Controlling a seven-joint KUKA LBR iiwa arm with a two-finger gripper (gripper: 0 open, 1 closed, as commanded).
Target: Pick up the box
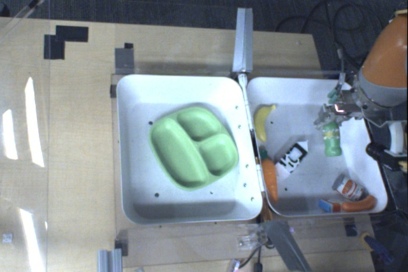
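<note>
The box (293, 157) is small, black and white, and lies tilted on the floor of the right bin (306, 89), near its middle. My gripper (336, 109) hangs over the right part of that bin, up and to the right of the box and apart from it. A green bottle (331, 141) sits directly below the gripper.
In the right bin, a banana (262, 120) and a carrot (270, 179) lie along the left wall. A can (349, 188) and a red-and-blue item (347, 204) sit at the front right corner. The left bin (134, 200) holds a green divided plate (194, 146).
</note>
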